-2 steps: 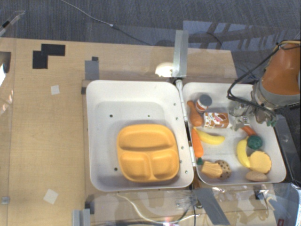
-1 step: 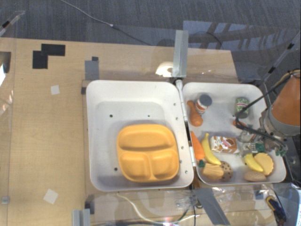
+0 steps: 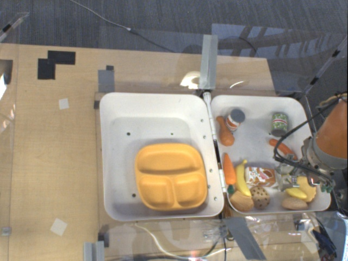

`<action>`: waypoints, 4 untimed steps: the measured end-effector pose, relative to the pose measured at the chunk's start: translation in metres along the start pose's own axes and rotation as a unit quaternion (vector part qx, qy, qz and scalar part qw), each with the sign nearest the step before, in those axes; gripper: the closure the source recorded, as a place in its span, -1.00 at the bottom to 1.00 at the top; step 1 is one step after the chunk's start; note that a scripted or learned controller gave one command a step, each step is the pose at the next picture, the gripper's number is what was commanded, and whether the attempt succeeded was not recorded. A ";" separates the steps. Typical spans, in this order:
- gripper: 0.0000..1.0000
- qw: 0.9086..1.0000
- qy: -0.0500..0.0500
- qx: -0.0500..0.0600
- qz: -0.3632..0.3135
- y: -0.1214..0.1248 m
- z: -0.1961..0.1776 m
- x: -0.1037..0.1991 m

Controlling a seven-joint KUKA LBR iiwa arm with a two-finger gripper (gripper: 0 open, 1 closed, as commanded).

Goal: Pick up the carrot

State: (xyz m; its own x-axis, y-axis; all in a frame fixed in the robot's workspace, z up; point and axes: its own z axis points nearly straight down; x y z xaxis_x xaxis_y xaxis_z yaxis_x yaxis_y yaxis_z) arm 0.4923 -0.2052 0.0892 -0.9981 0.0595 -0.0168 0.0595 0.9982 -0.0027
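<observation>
The carrot [image 3: 229,169] is orange with a green stem end. It lies along the left wall of the right bin [image 3: 255,105], beside a banana [image 3: 243,179]. The gripper [image 3: 287,174] hangs low over the bin's right front part, below the arm's orange band [image 3: 333,135]. It is about a hand's width to the right of the carrot, with a snack packet [image 3: 260,174] between them. A second small orange-red piece [image 3: 280,145] lies just above the gripper, partly behind cables.
The right bin also holds a brown sausage-like piece [image 3: 224,132], a small can [image 3: 235,118], a green can [image 3: 279,123], a cookie [image 3: 261,197], two potato-like lumps [image 3: 242,203] [image 3: 294,203] and a yellow item [image 3: 302,192]. A yellow divided tray [image 3: 171,175] sits in the left bin [image 3: 125,145].
</observation>
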 end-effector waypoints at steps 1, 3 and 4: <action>1.00 0.997 -0.002 -0.001 -0.071 0.073 -0.118 -0.030; 1.00 0.970 0.003 -0.001 -0.245 0.000 -0.008 -0.013; 1.00 0.922 0.002 -0.002 -0.388 0.000 -0.032 -0.012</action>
State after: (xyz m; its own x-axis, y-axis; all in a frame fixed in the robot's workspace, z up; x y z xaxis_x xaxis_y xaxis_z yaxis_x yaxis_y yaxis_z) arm 0.5038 -0.2056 0.1216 -0.7401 -0.6724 -0.0081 -0.6724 0.7402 -0.0092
